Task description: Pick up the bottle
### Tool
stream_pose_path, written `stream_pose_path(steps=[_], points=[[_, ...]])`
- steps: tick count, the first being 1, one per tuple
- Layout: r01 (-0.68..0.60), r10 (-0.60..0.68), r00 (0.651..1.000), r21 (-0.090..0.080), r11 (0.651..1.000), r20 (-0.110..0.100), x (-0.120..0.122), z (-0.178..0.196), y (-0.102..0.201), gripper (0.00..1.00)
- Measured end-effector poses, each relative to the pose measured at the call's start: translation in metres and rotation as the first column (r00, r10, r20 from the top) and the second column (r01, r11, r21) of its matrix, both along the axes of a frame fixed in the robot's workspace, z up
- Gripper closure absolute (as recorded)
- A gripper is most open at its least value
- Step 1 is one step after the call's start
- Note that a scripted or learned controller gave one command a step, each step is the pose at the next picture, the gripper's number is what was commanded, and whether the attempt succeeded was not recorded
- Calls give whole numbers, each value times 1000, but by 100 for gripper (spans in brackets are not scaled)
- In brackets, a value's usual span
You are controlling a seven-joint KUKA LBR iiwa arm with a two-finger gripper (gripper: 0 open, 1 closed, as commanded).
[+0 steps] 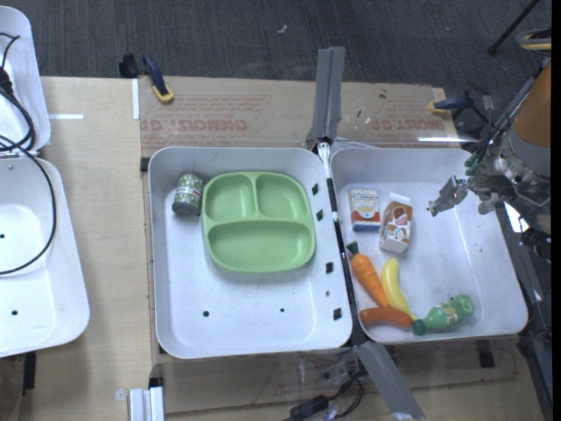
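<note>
green bottle lies in the right bin's front corner; gripper hovers well apart, spread open, holding nothing.

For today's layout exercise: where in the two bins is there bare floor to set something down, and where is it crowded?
Left bin: a bare strip along the near edge, below the green plate; the can crowds its far-left corner. Right bin: bare floor right of the cartons, under the gripper. Crowded: near-left corner with carrot, banana and bottle.
</note>
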State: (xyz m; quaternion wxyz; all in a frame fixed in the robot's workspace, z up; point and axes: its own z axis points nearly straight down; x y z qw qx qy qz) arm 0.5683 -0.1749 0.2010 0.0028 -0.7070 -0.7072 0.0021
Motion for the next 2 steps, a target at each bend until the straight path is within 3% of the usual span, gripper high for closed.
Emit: stream_pose_path(steps=[1,2], points=[[413,-413,911,-5,911,2,7,7,-47,0],[659,-659,752,-1,752,-11,-64,-90,-30,0]])
